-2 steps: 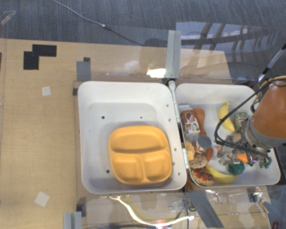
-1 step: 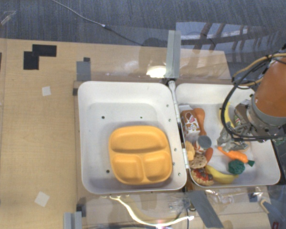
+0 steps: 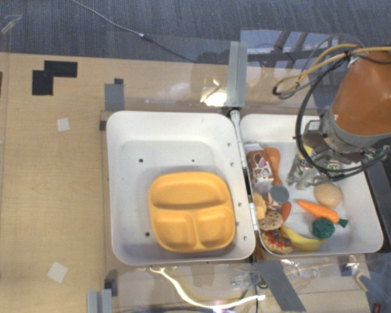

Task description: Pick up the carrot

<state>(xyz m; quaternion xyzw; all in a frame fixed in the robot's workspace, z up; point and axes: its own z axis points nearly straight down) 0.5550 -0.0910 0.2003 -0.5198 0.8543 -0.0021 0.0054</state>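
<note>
The carrot (image 3: 317, 209) is orange with a small green tip and lies flat in the right bin (image 3: 363, 240), pointing left. My gripper (image 3: 301, 176) hangs over the same bin, up and to the left of the carrot and apart from it. Its two metal fingers (image 3: 292, 173) stand open, with only white bin floor showing between them. The grey and orange wrist covers the bin's upper right part.
Close around the carrot are a beige potato (image 3: 328, 194), a green broccoli (image 3: 323, 227), a banana (image 3: 300, 238), a grey lid (image 3: 279, 193) and a bottle (image 3: 262, 165). The left bin (image 3: 127, 142) holds a yellow divided plate (image 3: 191, 210).
</note>
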